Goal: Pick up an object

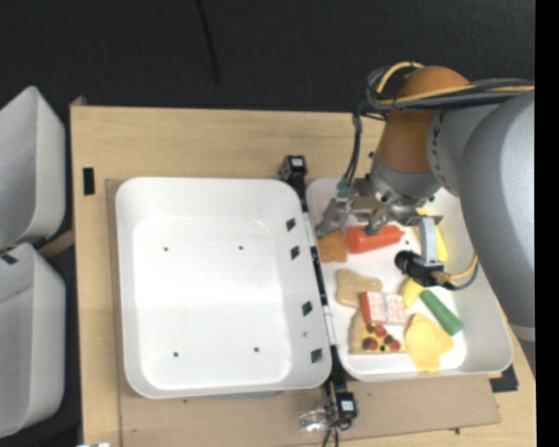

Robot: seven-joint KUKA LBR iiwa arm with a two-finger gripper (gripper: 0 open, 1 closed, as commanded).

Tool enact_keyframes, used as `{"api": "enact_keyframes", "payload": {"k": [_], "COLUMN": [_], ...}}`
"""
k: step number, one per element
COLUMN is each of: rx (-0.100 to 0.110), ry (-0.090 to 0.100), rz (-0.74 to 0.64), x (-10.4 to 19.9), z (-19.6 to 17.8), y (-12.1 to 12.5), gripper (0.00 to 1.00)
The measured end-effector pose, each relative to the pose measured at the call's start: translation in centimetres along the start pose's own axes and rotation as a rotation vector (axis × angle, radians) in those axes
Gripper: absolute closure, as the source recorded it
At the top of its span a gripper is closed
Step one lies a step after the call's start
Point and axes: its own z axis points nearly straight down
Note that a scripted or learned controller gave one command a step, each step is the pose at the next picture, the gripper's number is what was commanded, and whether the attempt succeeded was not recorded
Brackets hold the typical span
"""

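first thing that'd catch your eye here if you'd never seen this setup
The big grey arm with its orange band reaching in from the right, its gripper low over the right bin. Beneath it lies a bright jumble of toy food, an orange carrot foremost. The left bin is plain white.

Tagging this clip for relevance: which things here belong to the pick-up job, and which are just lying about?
Belongs to the job:
gripper, low in the right bin
orange-red carrot-like piece just under it
orange block beside that

Just lying about:
tan slice
red-and-white box
green stick
yellow piece
left bin
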Motion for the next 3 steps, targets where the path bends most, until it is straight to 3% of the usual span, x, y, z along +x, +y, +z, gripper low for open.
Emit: {"api": "enact_keyframes", "payload": {"k": [1,2,3], "rx": [0.020,0.019,0.014], "ry": [0.007,0.039,0.005], "rz": [0.004,-0.018,-0.004], "x": [4.5,6.6,8.8], "z": [-3.5,-4.8,-8.6], "y": [-0.5,-0.2,4.6], "gripper": [0.00,1.00,1.00]}}
